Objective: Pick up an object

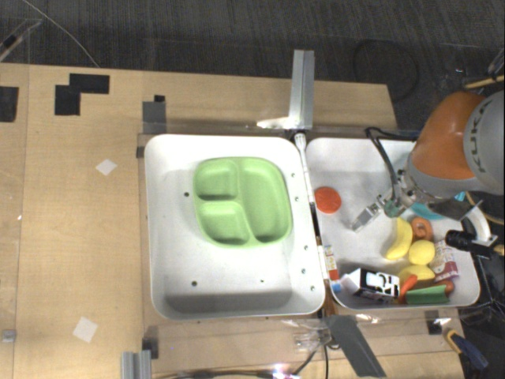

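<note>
Camera view shows me the arm [454, 144] reaching in from the right, bent down over the right bin [347, 164]. My gripper [369, 214] hangs open near the banana [400, 240], holding nothing.

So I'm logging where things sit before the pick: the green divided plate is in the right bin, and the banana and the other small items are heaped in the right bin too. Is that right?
One detail is off. The camera view shows the green divided plate in the left bin, not the right one. The banana and the other small items are indeed heaped in the right bin.
</note>
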Robot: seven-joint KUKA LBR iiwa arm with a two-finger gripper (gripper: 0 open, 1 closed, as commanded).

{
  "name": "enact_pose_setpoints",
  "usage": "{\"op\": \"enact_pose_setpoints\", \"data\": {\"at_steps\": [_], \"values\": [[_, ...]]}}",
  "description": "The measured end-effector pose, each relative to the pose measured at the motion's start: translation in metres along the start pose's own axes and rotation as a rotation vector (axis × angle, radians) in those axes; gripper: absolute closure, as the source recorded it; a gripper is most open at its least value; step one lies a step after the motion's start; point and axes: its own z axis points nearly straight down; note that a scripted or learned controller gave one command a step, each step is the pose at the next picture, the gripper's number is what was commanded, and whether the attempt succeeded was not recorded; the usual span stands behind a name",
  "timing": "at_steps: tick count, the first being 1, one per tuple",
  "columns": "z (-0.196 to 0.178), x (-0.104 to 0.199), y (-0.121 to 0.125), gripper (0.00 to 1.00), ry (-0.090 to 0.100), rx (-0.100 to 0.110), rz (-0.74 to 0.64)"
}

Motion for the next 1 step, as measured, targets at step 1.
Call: {"op": "enact_pose_setpoints", "data": {"at_steps": [1], "values": [[-0.0012, 0.0308, -0.0038, 0.00, 0.000, 0.001, -0.120]]}}
